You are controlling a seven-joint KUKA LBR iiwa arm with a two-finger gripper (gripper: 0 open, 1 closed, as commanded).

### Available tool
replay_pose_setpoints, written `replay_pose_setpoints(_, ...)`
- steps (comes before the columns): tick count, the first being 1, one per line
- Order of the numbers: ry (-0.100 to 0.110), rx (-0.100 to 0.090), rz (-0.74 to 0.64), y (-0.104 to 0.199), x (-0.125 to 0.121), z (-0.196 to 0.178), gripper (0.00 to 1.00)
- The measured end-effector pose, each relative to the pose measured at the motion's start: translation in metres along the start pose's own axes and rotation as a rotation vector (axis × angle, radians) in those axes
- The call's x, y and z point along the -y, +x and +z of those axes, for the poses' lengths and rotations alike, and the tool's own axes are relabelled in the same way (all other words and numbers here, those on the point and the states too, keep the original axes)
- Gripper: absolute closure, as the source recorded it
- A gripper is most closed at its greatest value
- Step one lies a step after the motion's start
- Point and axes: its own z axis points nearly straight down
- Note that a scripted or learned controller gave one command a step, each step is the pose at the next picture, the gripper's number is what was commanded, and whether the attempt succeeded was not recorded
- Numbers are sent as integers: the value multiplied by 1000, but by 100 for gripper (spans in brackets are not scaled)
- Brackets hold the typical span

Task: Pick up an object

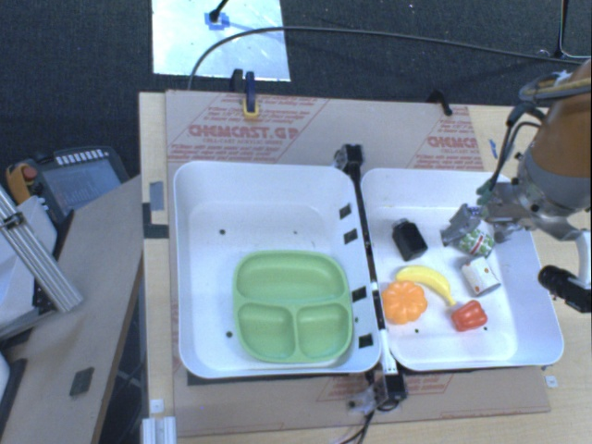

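The right bin (527, 340) holds a black block (408, 239), a yellow banana (427, 280), an orange pumpkin-shaped toy (404, 302), a red pepper (469, 315), a small white cylinder (479, 275) and a green-and-white can (477, 241). My gripper (462, 224) is low over the bin's upper right part, reaching in from the right. Its tip is right against the can's upper left side. Whether the can is in its grip is too unclear to tell. The other objects lie apart from the gripper, below and to its left.
The left bin (213, 192) holds a green divided plate (293, 305). A black divider with clips (363, 248) separates the two bins. The arm's grey body with its orange band (560, 146) overhangs the right bin's right edge. A black part (566, 287) juts in at the right.
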Motion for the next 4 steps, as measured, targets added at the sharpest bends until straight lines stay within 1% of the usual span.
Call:
replay_pose_setpoints(1,-11,2,-2,0,-2,-5,0)
replay_pose_setpoints(2,-6,1,0,-5,-1,56,0)
replay_pose_setpoints(3,-6,0,1,-11,-3,117,0)
replay_pose_setpoints(4,-22,-5,-1,-9,-9,159,0)
